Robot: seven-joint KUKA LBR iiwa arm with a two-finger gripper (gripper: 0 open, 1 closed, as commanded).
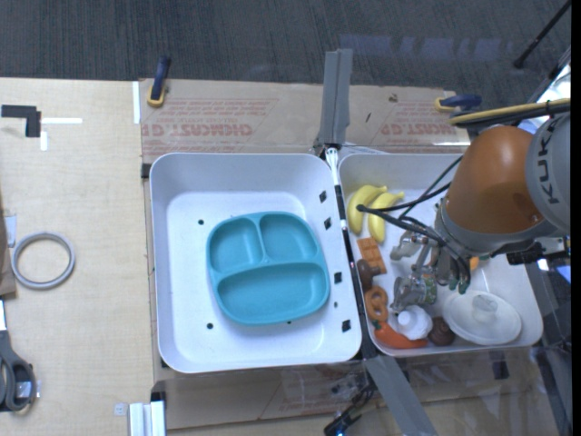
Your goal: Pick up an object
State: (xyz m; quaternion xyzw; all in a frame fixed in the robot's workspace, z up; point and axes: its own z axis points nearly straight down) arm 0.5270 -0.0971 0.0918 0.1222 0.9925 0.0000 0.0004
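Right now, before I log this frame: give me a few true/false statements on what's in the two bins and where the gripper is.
1. The blue divided plate lies in the left bin. True.
2. The bananas are on the blue plate. False: they lie in the right bin, near its far left corner.
3. The gripper is over the right bin. True.
4. The gripper hangs above the left bin. False: it is above the small items in the right bin.
5. A white lid-like dish sits in the right bin. True.
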